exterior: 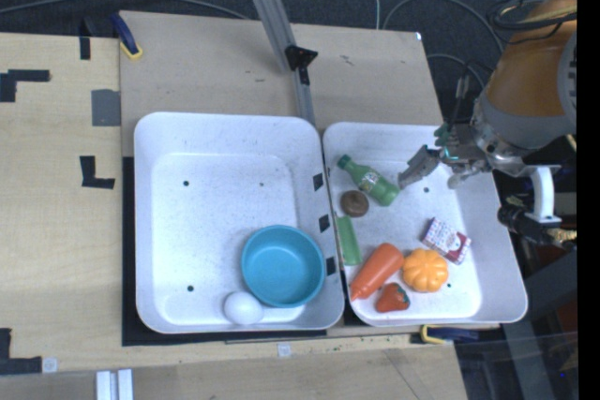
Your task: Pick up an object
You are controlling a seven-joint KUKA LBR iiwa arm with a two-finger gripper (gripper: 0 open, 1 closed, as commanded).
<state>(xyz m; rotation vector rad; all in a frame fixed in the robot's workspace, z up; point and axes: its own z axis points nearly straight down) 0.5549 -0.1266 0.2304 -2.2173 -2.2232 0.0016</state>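
Note:
My gripper [433,173] hangs over the back right part of the right bin [497,286], open, with nothing between its fingers [417,168]. A green bottle [367,182] lies just left of it, apart from the fingers. A brown round piece [353,201] and a green stick [349,241] lie near the bin's left wall. Toward the front lie an orange carrot [375,267], a small orange pumpkin [425,270], a red piece [393,298] and a red and white packet [445,240].
The left bin [187,164] holds a blue bowl [281,264] and a white ball [243,305] at its front. A slanted metal pole [267,0] rises behind the bins. Cables trail across the back.

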